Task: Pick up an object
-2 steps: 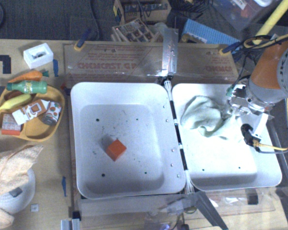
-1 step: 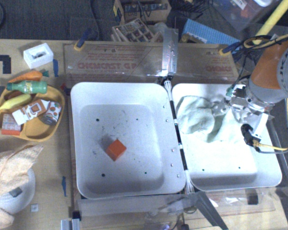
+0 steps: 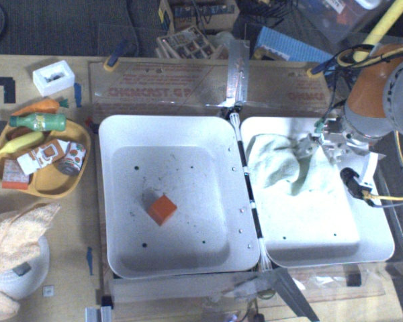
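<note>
An orange block is seen lying in the left bin, toward its 7 o'clock. A pale green cloth is spread at 11 o'clock in the right bin. The gripper is positioned at the cloth's 3 o'clock edge; its fingers' state cannot be told.

Wooden bench, bearing two white bins side by side: left bin, right bin. Beside them, yellow bowl, small white box, beige cloth.
</note>
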{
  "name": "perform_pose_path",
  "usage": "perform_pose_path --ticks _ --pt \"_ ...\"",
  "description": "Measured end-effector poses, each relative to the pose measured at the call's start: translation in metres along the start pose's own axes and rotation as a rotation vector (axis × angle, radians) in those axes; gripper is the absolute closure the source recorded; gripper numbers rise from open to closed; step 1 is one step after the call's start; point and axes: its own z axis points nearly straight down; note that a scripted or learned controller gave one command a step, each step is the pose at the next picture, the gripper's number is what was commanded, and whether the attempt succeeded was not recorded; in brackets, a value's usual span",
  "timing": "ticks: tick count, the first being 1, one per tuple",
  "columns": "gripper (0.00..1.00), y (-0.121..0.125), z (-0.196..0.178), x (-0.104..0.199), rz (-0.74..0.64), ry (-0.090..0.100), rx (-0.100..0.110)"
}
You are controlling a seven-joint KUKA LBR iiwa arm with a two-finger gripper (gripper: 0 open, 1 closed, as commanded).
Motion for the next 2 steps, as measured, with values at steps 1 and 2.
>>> perform_pose_path --ticks 1,2 --pt "0.00 0.014 0.000 0.031 -0.150 0.000 -0.003" --pt "1.00 0.015 -0.012 0.030 -0.150 -0.001 -0.008"
